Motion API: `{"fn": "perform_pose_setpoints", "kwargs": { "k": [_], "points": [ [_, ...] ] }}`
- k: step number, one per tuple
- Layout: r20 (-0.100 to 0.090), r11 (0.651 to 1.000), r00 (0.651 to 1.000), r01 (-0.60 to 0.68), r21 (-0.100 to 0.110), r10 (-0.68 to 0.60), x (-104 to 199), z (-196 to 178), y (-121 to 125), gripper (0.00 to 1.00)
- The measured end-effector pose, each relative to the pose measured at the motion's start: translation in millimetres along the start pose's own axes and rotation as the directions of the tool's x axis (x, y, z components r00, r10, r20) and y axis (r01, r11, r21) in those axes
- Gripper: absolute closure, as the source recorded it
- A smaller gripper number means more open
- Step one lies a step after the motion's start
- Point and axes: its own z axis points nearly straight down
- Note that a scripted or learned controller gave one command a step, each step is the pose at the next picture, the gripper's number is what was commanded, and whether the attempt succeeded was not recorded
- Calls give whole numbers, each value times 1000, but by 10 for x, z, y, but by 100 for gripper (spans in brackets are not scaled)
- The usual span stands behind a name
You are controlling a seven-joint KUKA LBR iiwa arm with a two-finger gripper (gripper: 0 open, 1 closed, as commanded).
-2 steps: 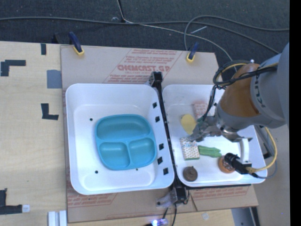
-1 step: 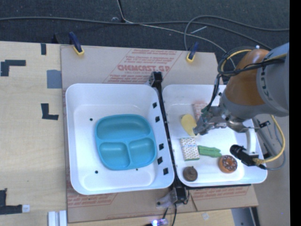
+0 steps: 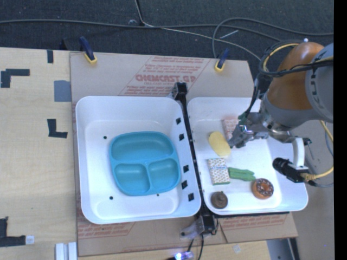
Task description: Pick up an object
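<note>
Overhead view of the bench with two white bins side by side. The left bin (image 3: pixel 89 145) carries a blue sectioned tray (image 3: pixel 144 162); the right bin (image 3: pixel 290 202) carries the candidate objects: a yellow rounded piece (image 3: pixel 218 143), a pinkish speckled packet (image 3: pixel 230 125) behind it, a small patterned box (image 3: pixel 218 171), a green flat piece (image 3: pixel 241 173), a brown round piece (image 3: pixel 219 200) and a doughnut-shaped piece (image 3: pixel 262 188). The gripper (image 3: pixel 238 138) stands low over the right bin, just beside the yellow piece and at the packet's near edge; you cannot tell from this angle whether it is released or clenched, and nothing is visibly held. Judged from this pose, the step in hand is the descent onto a target, most likely the yellow piece. To do it well, centre yourself over that piece before going lower, because it lies near the packet and the box and an off-centre approach could nudge it toward the divider. Its rounded form will probably slip under a shallow pinch, so seat low around its widest part, then lift straight up.
</note>
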Motion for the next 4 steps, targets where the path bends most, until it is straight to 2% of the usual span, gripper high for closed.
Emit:
{"fn": "perform_pose_setpoints", "kwargs": {
  "k": [1,2,4],
  "points": [
    [0,1000,1000,0,1,0,0,-264,6,100],
    [-2,1000,1000,5,3,-5,538,-354,-71,100],
    [-1,1000,1000,6,5,-6,1727,-158,-101,100]
  ]
}}
